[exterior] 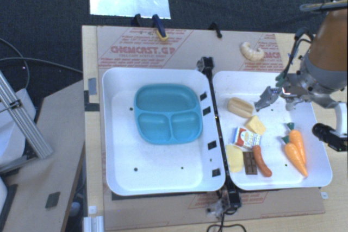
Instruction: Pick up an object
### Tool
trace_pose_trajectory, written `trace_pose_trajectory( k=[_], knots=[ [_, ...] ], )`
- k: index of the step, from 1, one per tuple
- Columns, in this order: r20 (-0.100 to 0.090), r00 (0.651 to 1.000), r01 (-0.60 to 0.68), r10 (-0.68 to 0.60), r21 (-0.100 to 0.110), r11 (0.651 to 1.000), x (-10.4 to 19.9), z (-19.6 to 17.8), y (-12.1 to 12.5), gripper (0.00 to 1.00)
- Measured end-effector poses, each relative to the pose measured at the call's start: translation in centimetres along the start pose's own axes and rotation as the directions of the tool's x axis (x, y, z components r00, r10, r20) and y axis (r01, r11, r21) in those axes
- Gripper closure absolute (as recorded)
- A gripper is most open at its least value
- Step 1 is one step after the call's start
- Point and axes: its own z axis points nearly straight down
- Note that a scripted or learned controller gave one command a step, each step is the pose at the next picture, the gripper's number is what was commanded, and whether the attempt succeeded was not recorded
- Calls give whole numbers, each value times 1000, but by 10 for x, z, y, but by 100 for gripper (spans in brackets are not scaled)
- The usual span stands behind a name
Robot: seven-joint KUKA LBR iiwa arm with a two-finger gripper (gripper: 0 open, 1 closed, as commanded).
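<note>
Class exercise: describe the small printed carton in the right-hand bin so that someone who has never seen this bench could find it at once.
Start at the right bin of the two white ones, the one holding toy food. Near its middle, just right of the divider, lies the small carton, below a yellow cheese wedge and above a brown sausage. It alone is boxy, with red and white printing.

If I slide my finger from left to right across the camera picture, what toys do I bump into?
Blue divided plate → bread roll → little carton → sausage → gripper → carrots.
</note>
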Motion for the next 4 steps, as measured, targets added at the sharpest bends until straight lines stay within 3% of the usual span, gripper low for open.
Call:
trace_pose_trajectory(
  k=[1, 2, 3, 4],
  knots=[
    [-4, 1000, 4, -4, 12, 1000, 51, 87, -55, 0],
    [0, 1000, -3, 3, 1, 1000, 47, 83, -52, 0],
    [-1, 1000, 4, -4, 1, 1000, 74, 83, -52, 0],
    [0, 1000, -3, 3, 0, 1000, 67, 83, -52, 0]
  ],
)
